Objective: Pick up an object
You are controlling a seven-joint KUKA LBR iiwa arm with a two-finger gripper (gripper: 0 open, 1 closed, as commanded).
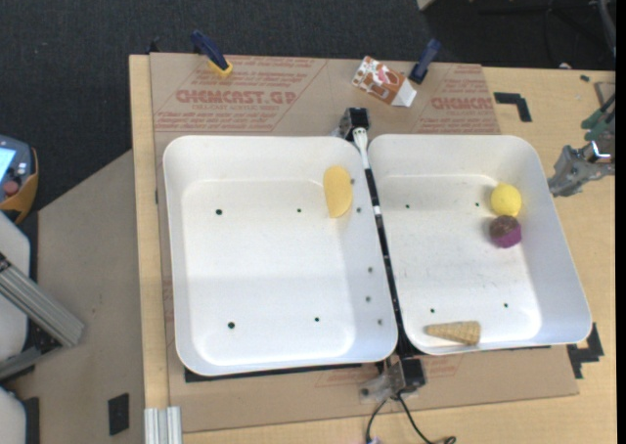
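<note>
The left bin [196, 266] holds one pale yellow oblong object [337, 191] near its far right corner. In the right bin [548, 266] a yellow round fruit [506, 200] lies at the far right, touching a purple round object [505, 231] just in front of it. A tan cone-shaped piece [453, 333] lies at that bin's front wall. My gripper [579, 168] hangs at the view's right edge, just outside the right bin's right rim, level with the yellow fruit. It is small and partly cut off, and nothing shows in it.
A red and white packet [383, 81] lies on the cardboard behind the bins. Blue clamps [211, 53] [424, 59] grip the board's far edge. A black clip [354, 122] sits at the far end of the seam between the bins.
</note>
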